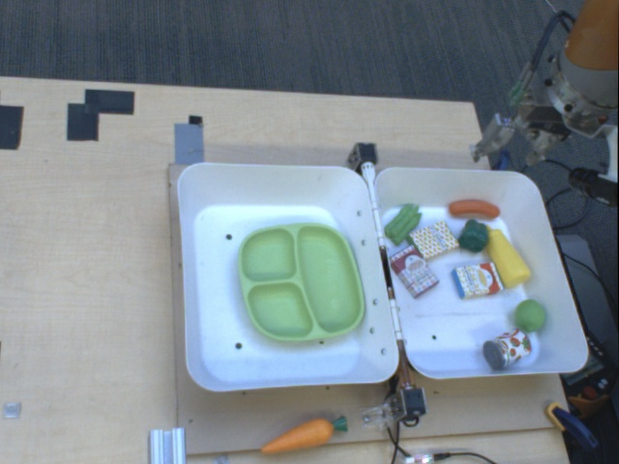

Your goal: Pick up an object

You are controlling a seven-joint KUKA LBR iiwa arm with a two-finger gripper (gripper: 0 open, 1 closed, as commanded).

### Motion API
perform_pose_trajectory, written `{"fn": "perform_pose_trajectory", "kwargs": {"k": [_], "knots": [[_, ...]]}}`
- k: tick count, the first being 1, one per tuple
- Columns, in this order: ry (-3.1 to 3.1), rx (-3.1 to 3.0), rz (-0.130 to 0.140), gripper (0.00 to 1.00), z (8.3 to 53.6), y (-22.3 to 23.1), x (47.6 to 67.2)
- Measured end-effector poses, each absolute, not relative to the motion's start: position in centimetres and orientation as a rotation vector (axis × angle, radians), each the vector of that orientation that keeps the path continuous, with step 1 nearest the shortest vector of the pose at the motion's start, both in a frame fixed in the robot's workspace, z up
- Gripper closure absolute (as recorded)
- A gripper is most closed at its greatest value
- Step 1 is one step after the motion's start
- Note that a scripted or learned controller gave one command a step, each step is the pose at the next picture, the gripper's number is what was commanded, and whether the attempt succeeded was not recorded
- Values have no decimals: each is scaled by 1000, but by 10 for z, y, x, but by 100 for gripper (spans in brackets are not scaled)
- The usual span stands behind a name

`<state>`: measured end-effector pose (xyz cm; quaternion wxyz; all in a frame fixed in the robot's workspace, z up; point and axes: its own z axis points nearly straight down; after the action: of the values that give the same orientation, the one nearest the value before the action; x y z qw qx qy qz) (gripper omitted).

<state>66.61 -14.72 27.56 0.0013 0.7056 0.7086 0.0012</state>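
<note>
Near edge of the surface (87,288): toy carrot (303,436) lying below the left bin, orange body, green top pointing right.

Left bin (208,288): holds a light green divided plate (301,282), three compartments, lying flat about the middle of the bin.

Right bin (556,259), near to far: small can (509,349) with a grey end, tipped on its side at the near right corner. Green ball (530,314) just behind it, by the right wall. Small red and white box (477,279) mid-bin, with a yellow banana-like piece (508,257) just to its right, touching or nearly so. Another small box (414,271), dark red, near the divider between the bins. Patterned pale box (433,239) behind that. Dark green lumpy item (474,235) right of the patterned box. Green vegetable piece (401,222) at the far left of the bin, beside the divider. Red-orange sausage (474,208) near the far wall.

Gripper (505,135): beyond the right bin's far right corner, outside the bin, well apart from all objects. Nothing between the jaws; cannot tell whether they are apart or together. Arm's orange band (592,32) at top right.
</note>
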Motion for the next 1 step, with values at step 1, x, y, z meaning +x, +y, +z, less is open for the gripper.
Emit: {"fn": "perform_pose_trajectory", "kwargs": {"k": [1], "knots": [[2225, 2221, -1, 0, 141, -133, 618]]}}
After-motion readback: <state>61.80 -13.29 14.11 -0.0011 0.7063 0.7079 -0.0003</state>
